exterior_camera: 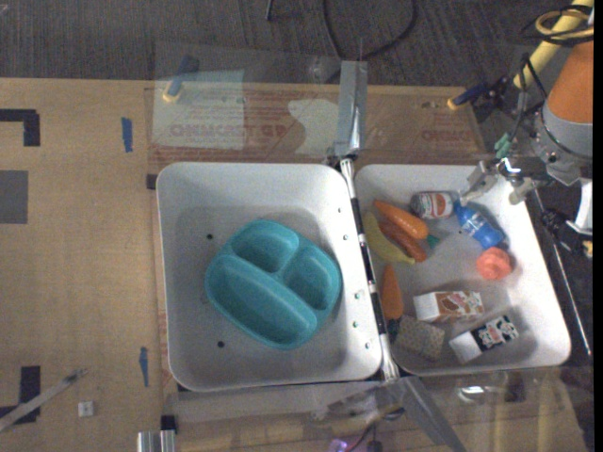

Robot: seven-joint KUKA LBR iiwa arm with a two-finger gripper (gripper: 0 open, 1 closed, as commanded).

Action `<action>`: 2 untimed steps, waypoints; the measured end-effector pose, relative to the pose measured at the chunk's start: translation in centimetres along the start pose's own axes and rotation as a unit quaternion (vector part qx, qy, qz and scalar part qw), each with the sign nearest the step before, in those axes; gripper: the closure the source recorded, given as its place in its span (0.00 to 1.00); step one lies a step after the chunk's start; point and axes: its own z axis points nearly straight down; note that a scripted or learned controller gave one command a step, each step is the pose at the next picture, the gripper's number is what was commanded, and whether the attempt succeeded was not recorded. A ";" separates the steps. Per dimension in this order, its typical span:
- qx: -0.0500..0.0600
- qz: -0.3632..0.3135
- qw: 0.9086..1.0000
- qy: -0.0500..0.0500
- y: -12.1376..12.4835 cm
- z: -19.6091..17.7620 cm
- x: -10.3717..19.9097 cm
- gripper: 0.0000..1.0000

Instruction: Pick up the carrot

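Carrot (392,295) lies in the right bin (551,295) against its left wall, well to the left of my pincer (499,172) and below it, long axis running up and down the view. Nearer the pincer lies a hotdog (400,222). Whether the pincer is apart or together, I cannot tell.

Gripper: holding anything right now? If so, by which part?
Nothing is held. The gripper hovers open over the right bin's upper edge; the carrot lies untouched by the divider.
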 end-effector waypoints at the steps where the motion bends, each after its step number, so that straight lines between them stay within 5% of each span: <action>1: 0.000 -0.158 0.987 0.000 0.7 8.1 3.1 0.00; 2: 0.000 -0.098 0.995 0.000 -6.8 2.3 0.4 0.00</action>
